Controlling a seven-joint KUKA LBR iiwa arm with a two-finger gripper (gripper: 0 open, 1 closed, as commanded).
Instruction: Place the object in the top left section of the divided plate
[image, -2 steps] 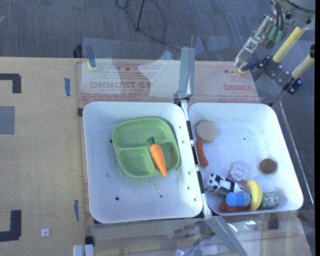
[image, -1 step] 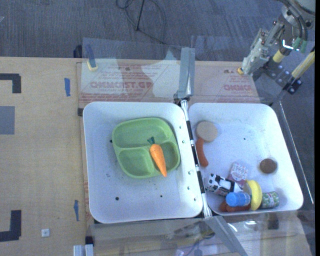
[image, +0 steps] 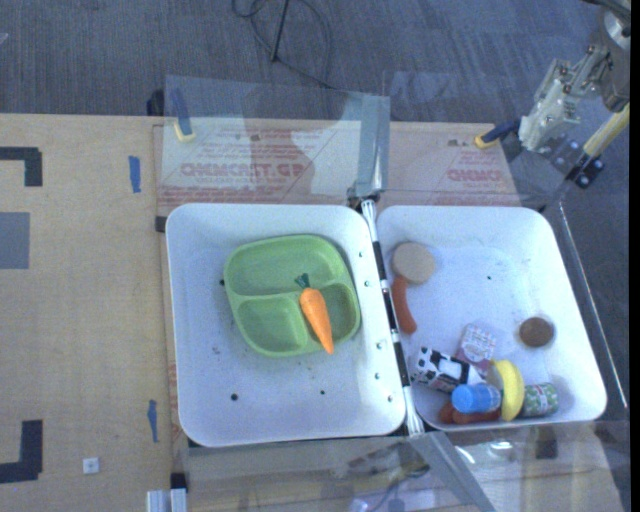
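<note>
Over the left bin: the green divided plate (image: 285, 272) sits a little above centre in the left bin (image: 200, 390), with one wide section across the top and two smaller ones below.
Task's thing: the toy carrot (image: 317, 317) lies on the plate, its body slanting down the lower right section with its orange tip over the plate's lower rim, its green top at the ridge where the dividers meet. You should judge it as not yet in the top left part.
Hand: the hand (image: 555, 105) is up at the far right corner, well apart from both bins and above the table (image: 70, 300). You cannot tell from this view whether it is spread or pressed together, and nothing shows between it.
Right bin: the right bin (image: 570, 260) carries a tan disc (image: 413, 262), a sausage (image: 403, 303), a brown puck (image: 536, 332), a toy cow (image: 440, 370) and a banana (image: 510, 388); leave these alone.
Approach: bring the hand across and down over the carrot's thick middle, jaws set across its slant so it cannot roll out.
Risk: the carrot is smooth and tapered, so a pinch near the tip will likely slip; the plate may also slide if you press on its rim.
Placement: lift clear of the ridge, carry up and left, and release low over the upper left floor.
</note>
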